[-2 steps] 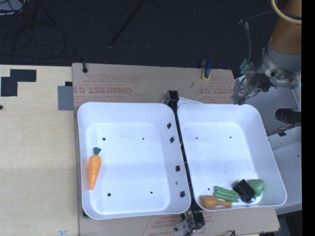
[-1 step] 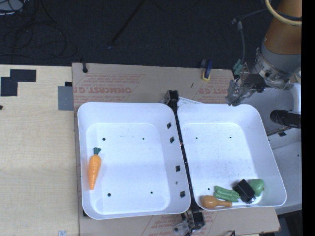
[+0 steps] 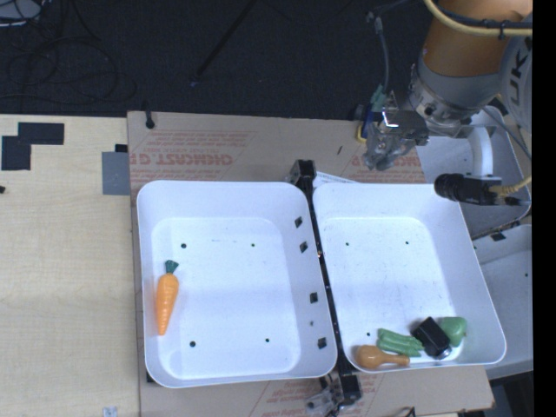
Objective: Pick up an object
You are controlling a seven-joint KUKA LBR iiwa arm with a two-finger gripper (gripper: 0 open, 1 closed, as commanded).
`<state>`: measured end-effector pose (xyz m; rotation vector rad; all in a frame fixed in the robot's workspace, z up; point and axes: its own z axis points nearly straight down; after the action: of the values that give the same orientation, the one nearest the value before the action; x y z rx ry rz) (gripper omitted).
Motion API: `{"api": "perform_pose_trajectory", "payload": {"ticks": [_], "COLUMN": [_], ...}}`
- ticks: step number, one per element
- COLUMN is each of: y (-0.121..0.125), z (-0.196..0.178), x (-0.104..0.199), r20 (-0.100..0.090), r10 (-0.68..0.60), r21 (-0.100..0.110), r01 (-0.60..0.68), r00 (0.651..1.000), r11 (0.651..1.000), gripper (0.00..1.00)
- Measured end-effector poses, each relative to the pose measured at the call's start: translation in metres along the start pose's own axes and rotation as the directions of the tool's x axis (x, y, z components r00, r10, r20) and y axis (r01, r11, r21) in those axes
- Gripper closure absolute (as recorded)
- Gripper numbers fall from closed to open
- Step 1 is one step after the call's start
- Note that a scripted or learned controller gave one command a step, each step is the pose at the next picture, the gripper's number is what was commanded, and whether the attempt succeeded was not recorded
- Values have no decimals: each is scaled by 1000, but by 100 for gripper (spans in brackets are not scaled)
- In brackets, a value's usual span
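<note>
An orange toy carrot (image 3: 166, 296) with a green top lies at the left side of the left bin (image 3: 217, 200). In the near right corner of the right bin (image 3: 395, 200) sit a tan pear-shaped toy (image 3: 380, 357), a green pod (image 3: 400, 342), a black block (image 3: 431, 336) and a green rounded toy (image 3: 453, 327), all close together. My gripper (image 3: 380, 156) hangs above the far edge of the right bin, over the cardboard behind it, far from all the objects. Nothing shows between its fingers.
The two white bins stand side by side on a cardboard sheet (image 3: 226, 150), joined by a black divider strip with clips (image 3: 313, 259). A pale wooden bench top (image 3: 61, 268) stretches to the left.
</note>
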<state>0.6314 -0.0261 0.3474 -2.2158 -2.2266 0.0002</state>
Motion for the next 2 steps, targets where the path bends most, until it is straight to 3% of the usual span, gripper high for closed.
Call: {"api": "perform_pose_trajectory", "payload": {"ticks": [1, 2], "y": [-56, -39], "z": [-38, -79], "x": [-39, 36], "r20": [1, -1], "r10": [8, -3], "r21": [1, -3], "r01": [-8, 3], "r00": [1000, 1000], "r11": [1000, 1000], "gripper": [100, 100]}}
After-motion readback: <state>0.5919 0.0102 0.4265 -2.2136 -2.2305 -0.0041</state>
